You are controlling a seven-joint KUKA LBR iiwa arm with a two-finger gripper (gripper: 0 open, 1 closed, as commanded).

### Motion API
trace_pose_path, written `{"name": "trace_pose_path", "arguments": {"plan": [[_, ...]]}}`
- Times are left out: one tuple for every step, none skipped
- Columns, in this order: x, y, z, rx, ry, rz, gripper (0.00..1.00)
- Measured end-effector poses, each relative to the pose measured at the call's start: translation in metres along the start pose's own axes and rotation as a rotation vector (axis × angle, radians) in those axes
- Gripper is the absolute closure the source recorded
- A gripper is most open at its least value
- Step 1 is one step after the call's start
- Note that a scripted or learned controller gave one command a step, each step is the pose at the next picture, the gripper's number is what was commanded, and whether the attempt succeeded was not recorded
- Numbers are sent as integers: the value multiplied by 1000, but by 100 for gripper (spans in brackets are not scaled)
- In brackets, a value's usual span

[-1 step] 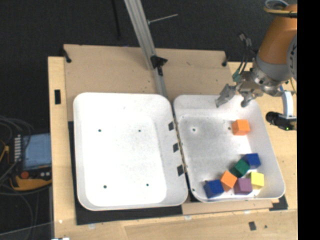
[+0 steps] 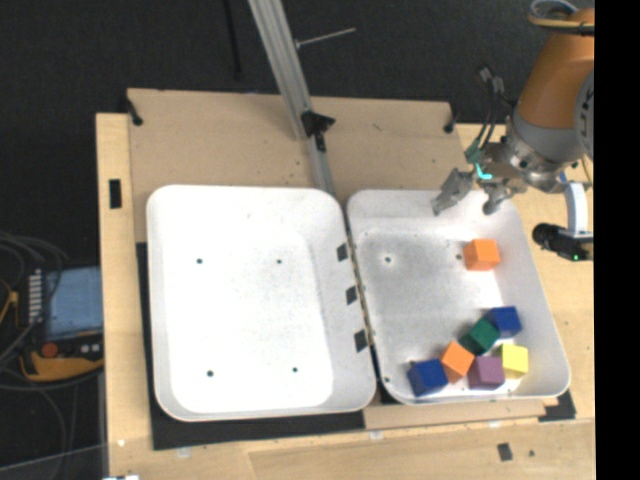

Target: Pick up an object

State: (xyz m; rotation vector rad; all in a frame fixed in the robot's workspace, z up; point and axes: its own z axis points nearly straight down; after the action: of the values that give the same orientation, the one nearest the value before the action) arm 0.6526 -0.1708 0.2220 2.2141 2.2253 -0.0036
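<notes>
Your gripper [image 2: 468, 196] hangs over the far edge of the right bin [image 2: 400, 218], fingers spread apart with nothing between them. Nearest to it is the lone orange cube [image 2: 482, 254], lying just toward the camera from the fingertips, well apart from the cluster of blocks [image 2: 470, 356] in the bin's near corner. You'd need to come down and slightly nearer.

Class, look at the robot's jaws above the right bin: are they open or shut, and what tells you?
Open. The gripper has its two jaws spread with a bare gap between them, above the far edge of the right bin; nothing sits between them.
</notes>
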Motion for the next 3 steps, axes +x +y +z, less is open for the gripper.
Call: {"name": "trace_pose_path", "arguments": {"plan": [[-3, 2, 42, 3, 0, 3, 0], [-2, 4, 83, 3, 0, 1, 0], [-4, 3, 126, 2, 0, 2, 0]]}}
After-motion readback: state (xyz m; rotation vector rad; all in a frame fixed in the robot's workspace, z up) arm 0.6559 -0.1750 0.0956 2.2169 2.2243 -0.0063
